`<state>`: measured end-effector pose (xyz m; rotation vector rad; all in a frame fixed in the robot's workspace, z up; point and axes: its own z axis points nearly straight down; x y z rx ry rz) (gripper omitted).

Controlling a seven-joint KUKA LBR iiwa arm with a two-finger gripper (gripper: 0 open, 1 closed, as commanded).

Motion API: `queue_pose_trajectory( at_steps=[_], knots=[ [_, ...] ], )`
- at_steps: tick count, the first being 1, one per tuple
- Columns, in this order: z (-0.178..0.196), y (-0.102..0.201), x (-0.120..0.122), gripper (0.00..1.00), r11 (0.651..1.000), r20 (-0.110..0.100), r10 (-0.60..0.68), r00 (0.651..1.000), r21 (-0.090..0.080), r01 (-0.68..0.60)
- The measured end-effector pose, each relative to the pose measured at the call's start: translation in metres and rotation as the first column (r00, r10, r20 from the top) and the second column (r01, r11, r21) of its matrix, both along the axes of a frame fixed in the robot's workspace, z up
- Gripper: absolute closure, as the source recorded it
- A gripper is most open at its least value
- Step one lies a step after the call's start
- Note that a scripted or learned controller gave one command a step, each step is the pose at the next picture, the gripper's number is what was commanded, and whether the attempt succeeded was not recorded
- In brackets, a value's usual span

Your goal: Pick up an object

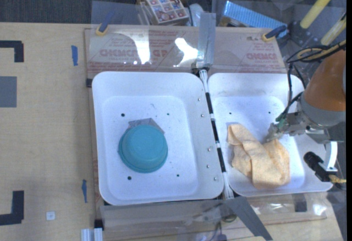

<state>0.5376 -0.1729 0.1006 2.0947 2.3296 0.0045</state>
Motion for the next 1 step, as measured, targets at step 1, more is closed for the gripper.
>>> queue_pose_trajectory(
  at_steps=[1],
  knots=[
    [0.0939,0.0578,0.0681,1.00,0.999,-0.006,-0.037,0.999,0.002,0.037]
  ],
)
